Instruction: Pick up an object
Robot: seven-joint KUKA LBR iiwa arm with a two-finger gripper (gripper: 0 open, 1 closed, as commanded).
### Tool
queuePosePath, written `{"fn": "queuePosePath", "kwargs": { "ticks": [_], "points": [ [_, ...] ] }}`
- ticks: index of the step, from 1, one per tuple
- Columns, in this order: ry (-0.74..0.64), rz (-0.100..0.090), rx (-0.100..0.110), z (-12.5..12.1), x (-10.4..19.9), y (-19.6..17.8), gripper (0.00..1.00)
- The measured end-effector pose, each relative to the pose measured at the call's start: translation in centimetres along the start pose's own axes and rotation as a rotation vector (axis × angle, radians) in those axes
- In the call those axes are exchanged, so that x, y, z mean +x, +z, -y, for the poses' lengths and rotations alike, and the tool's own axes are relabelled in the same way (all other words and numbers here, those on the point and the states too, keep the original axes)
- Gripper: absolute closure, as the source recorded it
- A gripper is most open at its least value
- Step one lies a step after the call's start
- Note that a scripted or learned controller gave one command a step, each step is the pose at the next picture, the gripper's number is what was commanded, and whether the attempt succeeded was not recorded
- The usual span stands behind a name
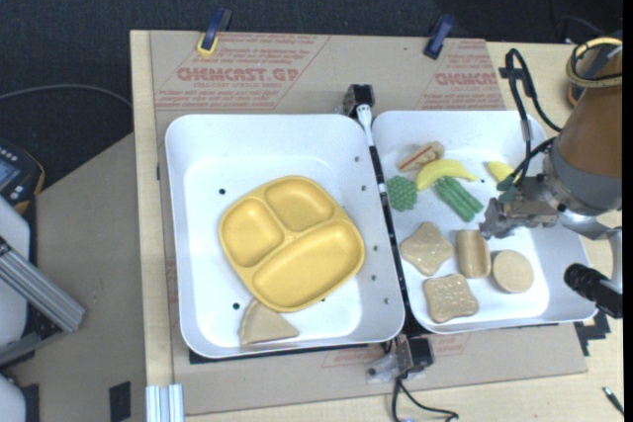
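Gripper [497, 215] low in right bin [396, 135], aperture unreadable, hold cannot tell | roll [472, 253] just under fingertips | round bun [512, 271] close beside | cucumber [458, 198] just past tips | banana [444, 173] beyond | yellow tray [291, 240] far off, left bin [188, 212]
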State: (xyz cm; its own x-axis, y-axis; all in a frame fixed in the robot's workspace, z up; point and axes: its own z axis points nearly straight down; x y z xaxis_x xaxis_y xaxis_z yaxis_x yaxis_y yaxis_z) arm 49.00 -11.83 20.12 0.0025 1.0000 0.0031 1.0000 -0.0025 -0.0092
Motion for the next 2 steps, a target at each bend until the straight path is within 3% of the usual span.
{"fn": "queuePosePath", "kwargs": {
  "ticks": [1, 2],
  "points": [
    [-0.016, 0.0, -0.018, -6.0, 10.3, -4.7, 1.0],
    [-0.012, 0.0, -0.007, 0.5, 18.1, -8.1, 1.0]
  ]
}}
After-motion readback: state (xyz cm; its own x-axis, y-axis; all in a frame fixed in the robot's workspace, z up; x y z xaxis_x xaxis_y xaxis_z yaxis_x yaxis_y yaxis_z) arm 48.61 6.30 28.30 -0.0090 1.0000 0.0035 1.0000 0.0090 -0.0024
